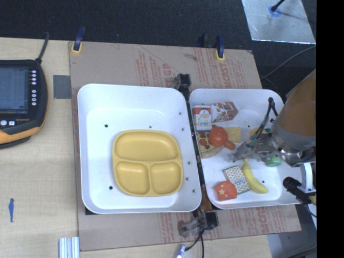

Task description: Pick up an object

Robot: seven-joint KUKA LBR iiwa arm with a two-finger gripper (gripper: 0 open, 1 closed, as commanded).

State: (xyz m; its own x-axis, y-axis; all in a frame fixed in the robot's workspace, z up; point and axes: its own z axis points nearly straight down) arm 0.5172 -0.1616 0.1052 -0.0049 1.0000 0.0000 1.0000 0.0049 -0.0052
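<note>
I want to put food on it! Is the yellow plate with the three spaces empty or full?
Empty. The yellow divided plate lies flat in the left bin, and all three compartments show only bare yellow. The toy foods, like the banana, are in the right bin.

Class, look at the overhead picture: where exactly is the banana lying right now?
The banana lies in the right-hand bin, near its front edge, just right of a small patterned packet and below the hand.

Wooden bench (32, 187), cardboard sheet (161, 63), dark carpet floor (134, 9)
</note>
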